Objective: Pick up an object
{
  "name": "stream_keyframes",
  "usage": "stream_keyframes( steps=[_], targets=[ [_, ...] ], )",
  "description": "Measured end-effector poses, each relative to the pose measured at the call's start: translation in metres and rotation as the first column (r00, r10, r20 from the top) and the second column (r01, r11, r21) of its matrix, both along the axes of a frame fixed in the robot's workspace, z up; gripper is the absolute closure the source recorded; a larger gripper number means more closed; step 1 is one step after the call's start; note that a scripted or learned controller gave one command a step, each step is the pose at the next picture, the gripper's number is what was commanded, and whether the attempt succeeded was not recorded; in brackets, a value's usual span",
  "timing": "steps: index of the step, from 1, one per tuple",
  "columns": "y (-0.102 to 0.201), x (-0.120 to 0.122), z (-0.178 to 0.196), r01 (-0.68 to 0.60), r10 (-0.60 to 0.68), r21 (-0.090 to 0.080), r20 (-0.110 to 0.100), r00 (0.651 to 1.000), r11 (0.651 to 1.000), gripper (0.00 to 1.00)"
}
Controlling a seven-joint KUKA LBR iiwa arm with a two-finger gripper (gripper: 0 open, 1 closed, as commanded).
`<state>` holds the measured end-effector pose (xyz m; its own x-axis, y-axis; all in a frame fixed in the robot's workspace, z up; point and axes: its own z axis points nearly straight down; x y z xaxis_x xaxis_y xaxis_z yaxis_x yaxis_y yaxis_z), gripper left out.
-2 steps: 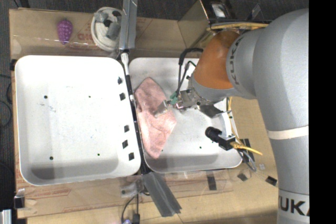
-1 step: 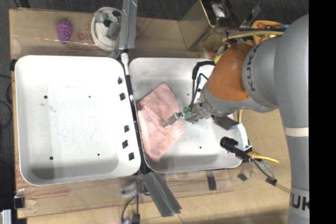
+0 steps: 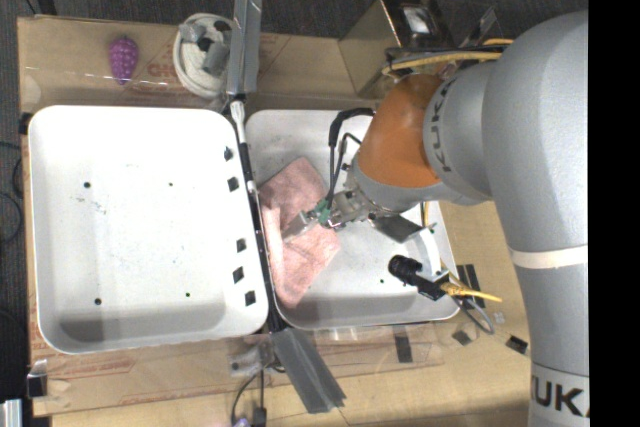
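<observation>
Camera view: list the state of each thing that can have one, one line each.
pink cloth: crumpled, lying in the right bin along its left wall.
hand: low over the cloth's middle.
purple object: lying on the bench outside the bins, untouched.

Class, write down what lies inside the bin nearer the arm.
A crumpled pink cloth lies in the view-left half of the bin, with the claw at it. The arm's orange band covers the floor beneath, so that part cannot be judged.
</observation>
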<state>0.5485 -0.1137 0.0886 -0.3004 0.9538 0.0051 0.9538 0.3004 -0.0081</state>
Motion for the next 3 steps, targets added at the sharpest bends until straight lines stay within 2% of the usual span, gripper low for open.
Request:
stream_keyframes(
  steps=[1, 2, 3],
  targets=[
    [-0.001, 0.000, 0.007, -0.004, 0.004, 0.000, -0.005, 1.000, 1.000, 1.00],
    [-0.002, 0.037, 0.001, 0.084, -0.084, -0.003, 0.004, 0.996, 0.996, 1.00],
    [0.060, 0.061, 0.145, -0.053, 0.053, -0.003, 0.004, 0.999, 0.999, 1.00]
  ],
)
